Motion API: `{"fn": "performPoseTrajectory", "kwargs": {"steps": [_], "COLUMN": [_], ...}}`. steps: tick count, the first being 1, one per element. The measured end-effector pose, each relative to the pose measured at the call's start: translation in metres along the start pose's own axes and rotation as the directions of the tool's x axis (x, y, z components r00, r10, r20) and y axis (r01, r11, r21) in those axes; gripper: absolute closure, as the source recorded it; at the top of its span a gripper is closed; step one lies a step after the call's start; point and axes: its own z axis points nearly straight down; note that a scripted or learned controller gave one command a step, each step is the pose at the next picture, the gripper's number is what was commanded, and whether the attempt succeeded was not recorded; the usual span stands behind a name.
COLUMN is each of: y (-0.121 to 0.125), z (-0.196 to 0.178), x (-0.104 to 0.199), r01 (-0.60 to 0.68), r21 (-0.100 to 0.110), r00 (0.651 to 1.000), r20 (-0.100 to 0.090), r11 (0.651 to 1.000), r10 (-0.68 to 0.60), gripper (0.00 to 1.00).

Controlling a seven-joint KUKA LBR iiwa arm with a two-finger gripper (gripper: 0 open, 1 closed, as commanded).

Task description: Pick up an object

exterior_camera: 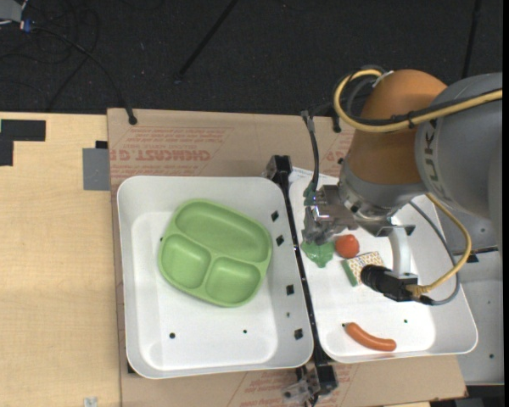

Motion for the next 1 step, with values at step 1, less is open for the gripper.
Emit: {"fn": "performPoseTrajectory", "kwargs": {"steps": [1], "y": [-0.0074], "z": [0.0098], "x": [0.0522], "r01": [0.000], "r21": [0.000], "r00": [1.000], "r20": [0.001], "r11": [1.000], "r10": [0.000], "gripper": [1.00]}}
